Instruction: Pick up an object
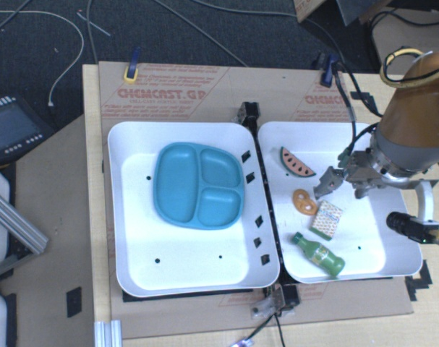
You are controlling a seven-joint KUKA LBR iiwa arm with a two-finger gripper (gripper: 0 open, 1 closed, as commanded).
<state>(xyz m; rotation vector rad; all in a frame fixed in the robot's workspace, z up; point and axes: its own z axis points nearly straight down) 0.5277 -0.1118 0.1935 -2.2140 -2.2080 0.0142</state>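
While you are reading the camera view, you are logging the right-hand white bin (pixel 364 262) as the working compartment and the left-hand white bin (pixel 132 266) as holding just the blue divided plate (pixel 199 185).

Item one: the gripper (pixel 340 181) is hanging over the right bin's upper middle, its fingers (pixel 327 185) splayed apart with nothing between them. It is reaching in from the right on the grey arm (pixel 411 132).

Item two: the small patterned packet (pixel 327 218) is lying just below and slightly left of the fingertips, near them but apart; judged from this, it is the nearest candidate. Its long axis is running steeply, top tilted a little to the right.

Item three: the orange pretzel-like piece (pixel 304 202) is sitting just left of the packet, nearly touching it, and down-left of the gripper.

Item four: the watermelon slice (pixel 297 163) is lying to the gripper's left, a shade higher, its long axis slanting down to the right.

Item five: the green bottle (pixel 319 254) is resting farthest below, near the front wall, its neck pointing up-left.

You are likely needing a short drop down-left, with crowding by the orange piece as the risk.
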